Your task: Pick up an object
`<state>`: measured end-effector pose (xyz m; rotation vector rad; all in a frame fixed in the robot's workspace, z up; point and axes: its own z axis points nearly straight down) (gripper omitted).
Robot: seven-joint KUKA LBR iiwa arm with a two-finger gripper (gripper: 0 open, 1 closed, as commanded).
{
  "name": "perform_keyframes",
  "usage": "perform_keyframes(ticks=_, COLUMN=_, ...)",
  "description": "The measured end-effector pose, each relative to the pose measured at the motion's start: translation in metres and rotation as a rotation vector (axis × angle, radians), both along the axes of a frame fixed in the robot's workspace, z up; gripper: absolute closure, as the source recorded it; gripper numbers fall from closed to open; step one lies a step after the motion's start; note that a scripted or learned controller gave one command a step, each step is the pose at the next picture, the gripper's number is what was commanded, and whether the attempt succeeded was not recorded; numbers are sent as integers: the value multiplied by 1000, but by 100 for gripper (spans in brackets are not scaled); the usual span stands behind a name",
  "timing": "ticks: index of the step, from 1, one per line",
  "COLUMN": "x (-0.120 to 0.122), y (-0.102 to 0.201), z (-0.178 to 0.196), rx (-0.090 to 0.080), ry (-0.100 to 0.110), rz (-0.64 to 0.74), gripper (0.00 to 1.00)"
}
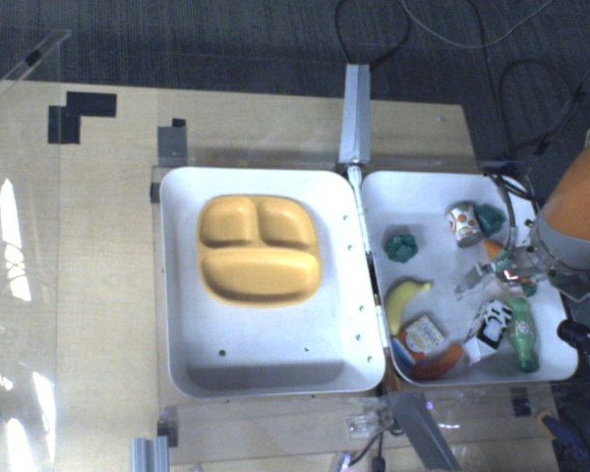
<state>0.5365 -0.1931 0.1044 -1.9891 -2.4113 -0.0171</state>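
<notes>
From the overhead camera you are looking down on the pale wooden worktop (98, 293) with the two white bins side by side. The left bin (265, 367) carries a yellow sectioned tray (259, 249), lying flat a little above the bin's middle.

The right bin (428, 200) holds all the loose things. Along its near left side you see a yellow banana (405, 298), and just below it a small printed packet (425, 333) resting against a red object (435, 362) at the bin's front edge. A dark green lump (402, 246) sits alone, up and left of the banana. Toward the back right there is a small printed can (462, 224) with a teal object (491, 218) touching its right side. At the front right a green bottle (521, 330) lies with a black-and-white item (494, 323) just beside it on the left.

The arm comes in from the right, and the end effector (506, 271) sits low over the right part of that bin, between the can above and the green bottle below. The bottle is the nearest thing, just beneath it; the banana is well to its left. You cannot tell how the end effector's grip stands: the area is small and cluttered.
</notes>
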Motion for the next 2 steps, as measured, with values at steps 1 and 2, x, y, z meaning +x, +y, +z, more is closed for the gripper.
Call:
perform_keyframes(ticks=1, x=56, y=-11, z=49, rx=-19, ry=-8, rz=-27, gripper=0)
perform_keyframes(ticks=2, x=88, y=-12, z=-18, rx=-21, ry=-12, rz=59, gripper=0)
